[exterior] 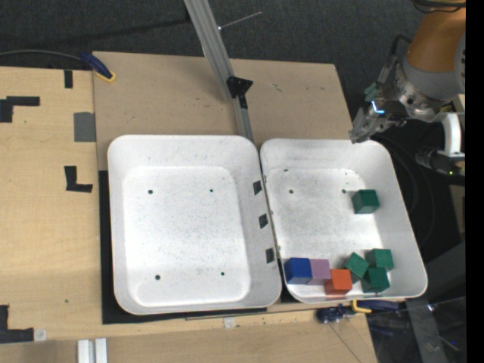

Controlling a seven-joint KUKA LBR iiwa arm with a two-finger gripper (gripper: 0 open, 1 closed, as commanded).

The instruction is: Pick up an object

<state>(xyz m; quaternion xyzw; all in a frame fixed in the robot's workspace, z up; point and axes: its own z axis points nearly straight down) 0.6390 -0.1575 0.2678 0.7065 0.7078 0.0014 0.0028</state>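
A pale tan wooden bench top (174, 89) fills the left and middle of the frame. Two shallow white plastic bins rest on it side by side: the left bin (185, 148) at centre, the right bin (393, 203) toward the lower right. A dark mat edge (103, 248) shows under the left bin.

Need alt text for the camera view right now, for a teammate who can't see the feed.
The arm's claw hovers by the far right corner of the right bin, apart from the blocks. That bin holds a lone green block and, along its near edge, blue, purple, orange and three green blocks.
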